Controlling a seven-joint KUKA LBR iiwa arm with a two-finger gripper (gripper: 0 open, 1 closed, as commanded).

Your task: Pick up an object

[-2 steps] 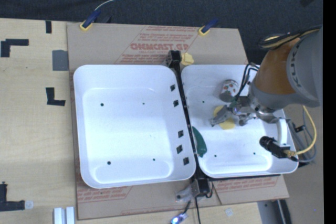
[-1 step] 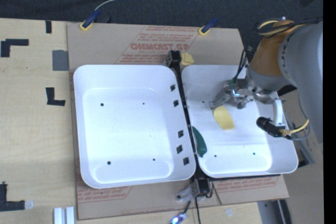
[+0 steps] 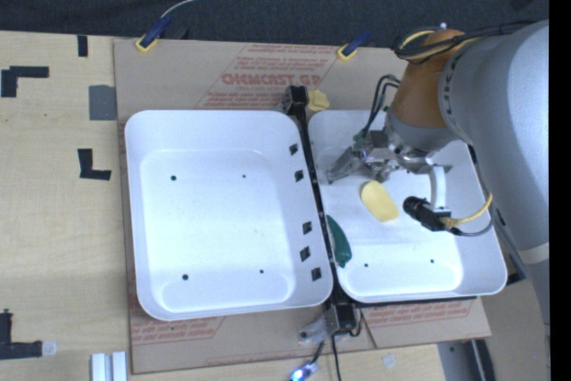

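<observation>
I saw the left bin (image 3: 214, 210), then a green object (image 3: 339, 241) and a yellow object (image 3: 380, 201) lying in the right bin (image 3: 401, 277). My end effector (image 3: 343, 167) hovered beside the yellow one, fingers spread, gripping nothing. I judged descent and closing came next.

Two bins sit side by side on a board (image 3: 259, 80) that lies on the bench. In the right bin (image 3: 446, 277), the gripper (image 3: 343, 167) hangs over the rear part near the shared divider. A rounded object (image 3: 380, 201) lies just in front of it, possibly touching. Another object (image 3: 339, 241) rests against the divider, nearer the front. The left bin (image 3: 214, 210) lies beside it.
</observation>
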